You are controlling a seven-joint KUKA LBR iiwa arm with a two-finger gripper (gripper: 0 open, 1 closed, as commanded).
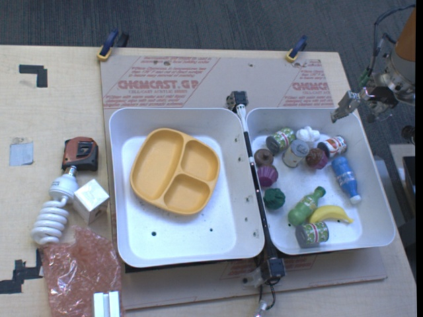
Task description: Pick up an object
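The right bin [377, 197] holds several small toy items: a blue bottle [346, 177], a yellow banana [331, 214], a green bottle [306, 206], a can [312, 234] near the front, a green lump [273, 197], a purple piece [267, 175] and a cluster of cans and caps [297, 145] at the back. My gripper [360, 103] hangs at the far right, above the bin's back right corner, with nothing visibly between its fingers.
The left bin [125, 230] contains a yellow divided plate [175, 170]. On the bench to the left lie a spiral light bulb [54, 210], a white cube [91, 197], a tape measure [80, 154] and a pink mesh bag [79, 269].
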